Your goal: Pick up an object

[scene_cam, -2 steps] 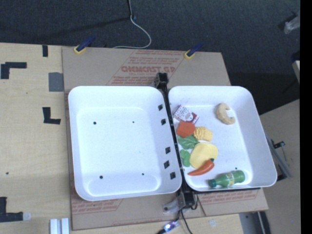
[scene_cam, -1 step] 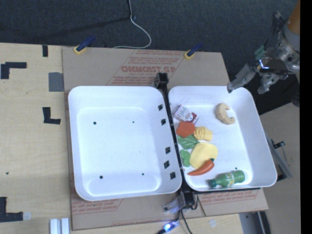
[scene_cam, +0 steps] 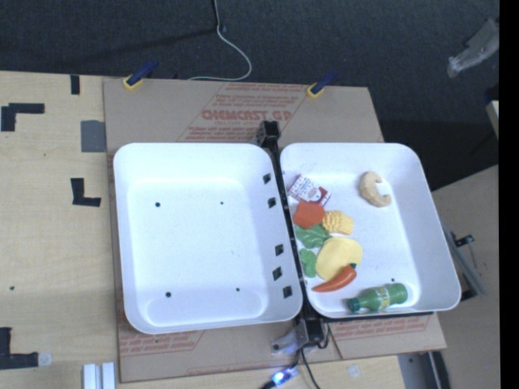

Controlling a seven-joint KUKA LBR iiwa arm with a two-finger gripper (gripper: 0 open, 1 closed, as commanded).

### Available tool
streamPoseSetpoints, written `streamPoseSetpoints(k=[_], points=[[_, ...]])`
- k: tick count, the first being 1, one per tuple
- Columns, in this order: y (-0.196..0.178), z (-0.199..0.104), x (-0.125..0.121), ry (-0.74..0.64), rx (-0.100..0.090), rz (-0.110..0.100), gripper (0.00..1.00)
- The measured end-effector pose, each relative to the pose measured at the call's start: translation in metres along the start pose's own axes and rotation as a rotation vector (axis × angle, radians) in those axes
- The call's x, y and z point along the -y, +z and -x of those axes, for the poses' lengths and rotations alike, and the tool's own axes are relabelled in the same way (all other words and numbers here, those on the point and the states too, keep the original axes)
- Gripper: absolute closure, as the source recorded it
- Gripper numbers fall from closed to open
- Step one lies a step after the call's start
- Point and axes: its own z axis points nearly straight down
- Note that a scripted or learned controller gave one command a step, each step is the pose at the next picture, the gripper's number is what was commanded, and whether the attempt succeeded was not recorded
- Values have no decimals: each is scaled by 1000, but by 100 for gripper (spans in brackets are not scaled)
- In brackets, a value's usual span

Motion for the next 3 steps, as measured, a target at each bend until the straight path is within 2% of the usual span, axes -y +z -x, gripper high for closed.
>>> streamPoseSetpoints(k=[1, 2, 3], points=[[154, 6, 62, 4, -11, -35, 0], [16, -3, 46, -3, -2, -2, 0], [14, -3, 46, -1, -4, -16, 100]])
